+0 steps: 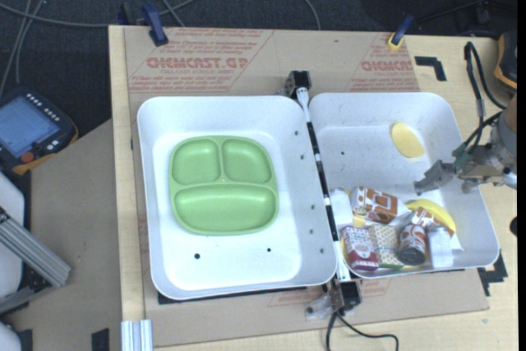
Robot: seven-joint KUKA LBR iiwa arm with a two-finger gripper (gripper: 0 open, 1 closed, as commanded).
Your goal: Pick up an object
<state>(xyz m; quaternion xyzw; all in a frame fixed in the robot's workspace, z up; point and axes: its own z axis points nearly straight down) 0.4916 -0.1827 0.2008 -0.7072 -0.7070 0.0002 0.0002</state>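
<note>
Gripper (440, 173) at 3 o'clock of right bin (362, 115), low by banana (436, 214); open or clenched, cannot tell. Close for grabbing.

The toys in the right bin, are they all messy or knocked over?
Yes, a bit. The small packets, a can and a banana lie jumbled in the right bin's near corner, some overlapping. The yellow lemon-like piece sits alone. The green plate sits neatly in the left bin.

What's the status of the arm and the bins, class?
Tool over right bin, holding nothing. Banana and packets piled below. Green tray in left bin.
</note>
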